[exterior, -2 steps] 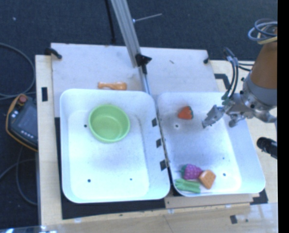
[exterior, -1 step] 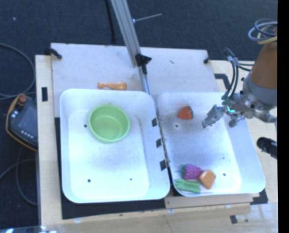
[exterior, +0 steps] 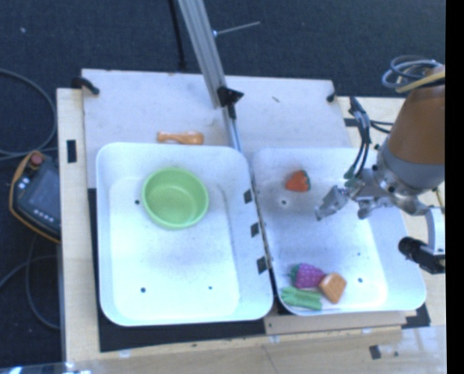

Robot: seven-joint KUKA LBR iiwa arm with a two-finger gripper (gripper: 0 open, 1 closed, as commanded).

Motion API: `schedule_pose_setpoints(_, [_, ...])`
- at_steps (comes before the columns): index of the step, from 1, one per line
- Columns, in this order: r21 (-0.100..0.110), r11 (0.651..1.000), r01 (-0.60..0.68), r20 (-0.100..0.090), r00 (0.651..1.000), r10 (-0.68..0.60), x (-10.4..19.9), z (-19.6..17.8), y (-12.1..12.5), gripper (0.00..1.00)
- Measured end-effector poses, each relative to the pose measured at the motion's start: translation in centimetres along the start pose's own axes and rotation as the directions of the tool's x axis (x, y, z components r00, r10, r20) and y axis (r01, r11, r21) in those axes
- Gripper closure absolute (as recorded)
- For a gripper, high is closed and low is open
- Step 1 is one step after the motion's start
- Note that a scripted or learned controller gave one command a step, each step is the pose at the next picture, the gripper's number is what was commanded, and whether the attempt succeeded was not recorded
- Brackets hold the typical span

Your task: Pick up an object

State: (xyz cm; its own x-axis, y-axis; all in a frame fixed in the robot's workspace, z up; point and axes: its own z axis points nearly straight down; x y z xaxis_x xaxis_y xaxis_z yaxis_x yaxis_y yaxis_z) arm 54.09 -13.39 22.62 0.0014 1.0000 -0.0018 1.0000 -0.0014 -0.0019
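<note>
Dark carpet surrounds a pale bench (exterior: 138, 92) that carries two shallow white bins side by side. Right of centre in the frame, the gripper (exterior: 331, 203) hangs over the right bin (exterior: 372, 287), its grey tip pointing down and to the left; whether its fingers are apart or together cannot be told from this angle, and nothing shows between them. Just up and left of the tip, apart from it, a small red strawberry (exterior: 297, 181) lies on the bin floor. Behind the gripper the grey wrist rises to the orange band of the arm (exterior: 419, 131) at the right edge, with cables looping above it. Along the bottom rim of the right bin sit three toys close together: a purple bunch of grapes (exterior: 307, 274), an orange piece (exterior: 333, 287) just right of it, and a green pod (exterior: 300, 299) below the grapes. The left bin (exterior: 177, 287) holds a green bowl (exterior: 175, 198) in its upper part, upright and open. Above that bin, on the bare bench, lies a small orange toy (exterior: 179, 138). A metal pole (exterior: 205, 37) slants down from the top of the frame to the gap between the bins, and a handheld controller (exterior: 36, 195) rests on the floor at the far left.
</note>
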Motion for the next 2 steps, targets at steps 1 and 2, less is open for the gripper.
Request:
schedule_pose_setpoints(1, [0.003, 1.0, 0.0, 0.0, 1.0, 0.0, -0.8, 5.4, -0.9, 0.0])
schedule_pose_setpoints(2, [0.002, 1.0, 0.0, 0.0, 1.0, 0.0, -1.9, 10.6, -1.4, 0.0])
